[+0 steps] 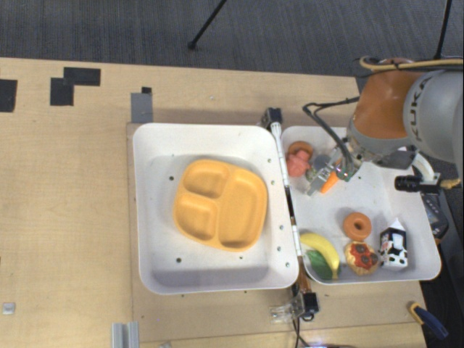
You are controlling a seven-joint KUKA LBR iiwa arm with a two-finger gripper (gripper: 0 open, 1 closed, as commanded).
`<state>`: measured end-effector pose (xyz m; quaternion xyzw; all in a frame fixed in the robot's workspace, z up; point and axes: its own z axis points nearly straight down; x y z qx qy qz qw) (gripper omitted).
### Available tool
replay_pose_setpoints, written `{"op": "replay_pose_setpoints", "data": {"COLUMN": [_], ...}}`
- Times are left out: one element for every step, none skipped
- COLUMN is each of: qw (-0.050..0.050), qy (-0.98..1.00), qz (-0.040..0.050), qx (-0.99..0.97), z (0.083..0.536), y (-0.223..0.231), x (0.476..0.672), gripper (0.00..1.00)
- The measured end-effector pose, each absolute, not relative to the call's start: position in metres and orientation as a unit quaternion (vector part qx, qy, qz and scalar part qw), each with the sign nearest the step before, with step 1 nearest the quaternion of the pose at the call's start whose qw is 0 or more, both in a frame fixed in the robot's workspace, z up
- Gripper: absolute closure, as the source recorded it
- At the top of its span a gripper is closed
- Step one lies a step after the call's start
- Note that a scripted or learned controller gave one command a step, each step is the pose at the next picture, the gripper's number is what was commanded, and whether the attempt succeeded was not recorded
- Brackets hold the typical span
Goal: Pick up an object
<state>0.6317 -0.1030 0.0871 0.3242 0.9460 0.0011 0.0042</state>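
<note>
While I watch from the overhead camera, the biggest thing on my screen is the grey arm (pixel 428 114) with its orange band, reaching in from the right and bent down over the far left part of the right bin (pixel 413 201). Next in size is the left bin (pixel 156 216), which carries a yellow divided tray (pixel 220 203) sitting roughly in its middle, a little askew; I judge it is parked there out of the way, since the arm is working the other side.

The right bin holds the small things. A pink piece (pixel 298 159) lies at its far left corner against the wall between the bins. Along the near edge sit a yellow-and-green banana (pixel 321 254), a round decorated item (pixel 362 257) and a black-and-white cow-patterned carton (pixel 394 246), with a brown doughnut ring (pixel 357 225) just behind them; they are bunched close, some touching, which I judge would make them awkward to grasp.

The gripper (pixel 328 172) is low, beside the pink piece, and a small orange object (pixel 330 182) shows right at its tip. It looks pinched between the fingers, slanting out below them, so I take this as the object being picked. Whether it is clear of the bin floor I cannot tell from this angle.
</note>
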Motion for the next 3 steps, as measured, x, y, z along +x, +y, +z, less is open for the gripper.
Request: {"op": "replay_pose_setpoints", "data": {"qw": [0.005,0.007,0.004], "qy": [0.927,0.897,0.904], "qz": [0.0016,0.0031,0.0017], "qx": [0.376,0.443,0.427], "z": [0.088,0.088,0.087], "y": [-0.085,-0.089,-0.09], "x": [0.594,0.565,0.64], "gripper": [0.0,0.0,0.0]}}
